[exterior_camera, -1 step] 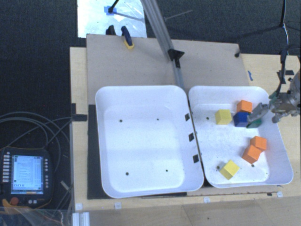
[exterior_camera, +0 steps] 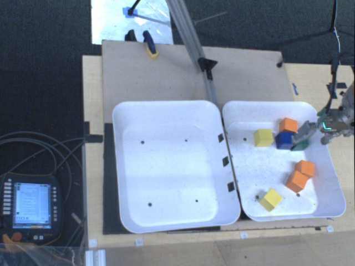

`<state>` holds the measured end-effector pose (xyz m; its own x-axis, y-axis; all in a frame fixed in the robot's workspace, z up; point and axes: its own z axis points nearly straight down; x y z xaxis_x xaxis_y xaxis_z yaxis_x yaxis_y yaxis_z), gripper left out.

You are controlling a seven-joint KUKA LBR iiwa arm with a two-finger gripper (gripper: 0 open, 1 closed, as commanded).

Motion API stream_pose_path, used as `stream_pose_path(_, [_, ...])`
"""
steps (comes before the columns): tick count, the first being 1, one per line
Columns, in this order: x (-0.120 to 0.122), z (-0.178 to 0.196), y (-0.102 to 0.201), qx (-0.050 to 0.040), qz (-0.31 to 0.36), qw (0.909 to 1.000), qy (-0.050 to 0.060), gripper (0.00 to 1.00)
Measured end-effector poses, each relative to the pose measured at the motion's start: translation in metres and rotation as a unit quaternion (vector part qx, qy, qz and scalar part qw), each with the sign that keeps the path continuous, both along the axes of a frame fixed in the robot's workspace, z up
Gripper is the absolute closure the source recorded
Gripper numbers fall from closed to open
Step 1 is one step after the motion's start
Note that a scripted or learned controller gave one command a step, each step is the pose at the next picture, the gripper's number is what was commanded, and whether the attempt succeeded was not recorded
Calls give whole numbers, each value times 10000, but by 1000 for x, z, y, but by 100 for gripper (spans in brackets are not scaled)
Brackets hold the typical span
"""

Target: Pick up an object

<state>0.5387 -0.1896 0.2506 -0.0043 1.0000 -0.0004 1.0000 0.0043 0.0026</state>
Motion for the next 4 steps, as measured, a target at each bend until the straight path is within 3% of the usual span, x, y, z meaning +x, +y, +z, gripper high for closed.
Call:
stream_pose_path(2, [-4, -121, -4, 3, -13, 10000, 19, 0])
stream_pose_path(3, [-1, -143, -3, 12, 6, 10000, -15, 0])
stream_pose_path(4, [0, -132, -3, 8, 18, 10000, -30, 100])
